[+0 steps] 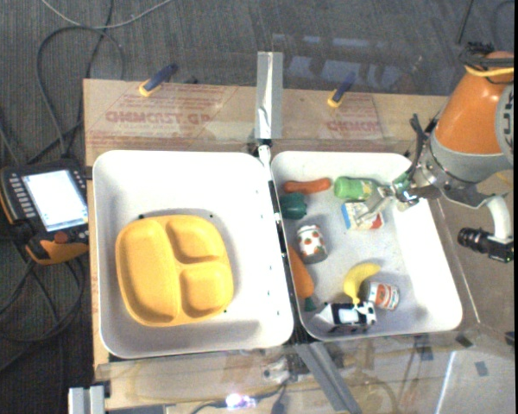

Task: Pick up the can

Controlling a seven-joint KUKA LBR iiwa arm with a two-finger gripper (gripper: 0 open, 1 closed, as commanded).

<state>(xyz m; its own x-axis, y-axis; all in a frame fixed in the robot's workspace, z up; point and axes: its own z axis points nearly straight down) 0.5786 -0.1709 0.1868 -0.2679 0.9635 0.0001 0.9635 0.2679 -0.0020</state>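
The small cylindrical can (311,242), white with a red printed label, lay left of centre in the right bin (432,257). Above and right of it, the metal gripper (385,198) hovered spread apart over a small carton (363,217), grasping nothing.

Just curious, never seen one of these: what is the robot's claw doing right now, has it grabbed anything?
Gripper: above the right bin, beside a small carton; grip state cannot be told.

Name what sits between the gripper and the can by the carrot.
A small carton lies between the gripper and the can, in the camera view.
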